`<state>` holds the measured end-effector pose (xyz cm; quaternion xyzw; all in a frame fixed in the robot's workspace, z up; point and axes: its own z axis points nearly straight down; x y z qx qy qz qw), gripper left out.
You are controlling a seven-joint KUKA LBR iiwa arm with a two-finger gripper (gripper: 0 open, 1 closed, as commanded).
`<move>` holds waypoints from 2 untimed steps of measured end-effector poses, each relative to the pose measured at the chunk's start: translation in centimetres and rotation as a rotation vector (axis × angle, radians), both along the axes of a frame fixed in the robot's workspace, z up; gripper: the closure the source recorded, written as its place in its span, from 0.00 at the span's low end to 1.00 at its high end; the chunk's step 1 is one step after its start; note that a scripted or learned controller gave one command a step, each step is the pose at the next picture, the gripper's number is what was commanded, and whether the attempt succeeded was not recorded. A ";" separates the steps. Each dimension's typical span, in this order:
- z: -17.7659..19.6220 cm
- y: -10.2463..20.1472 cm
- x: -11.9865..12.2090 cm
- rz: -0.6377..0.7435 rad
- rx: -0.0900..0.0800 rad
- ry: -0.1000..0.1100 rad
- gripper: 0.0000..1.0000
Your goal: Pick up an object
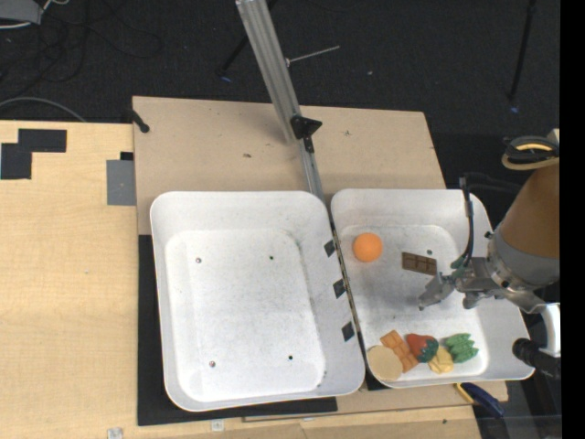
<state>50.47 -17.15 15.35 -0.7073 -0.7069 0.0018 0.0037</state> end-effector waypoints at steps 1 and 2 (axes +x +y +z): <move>1.2 -0.2 0.1 -0.006 -0.002 -0.004 1.00; 5.7 -1.0 0.1 -0.004 -0.004 -0.010 1.00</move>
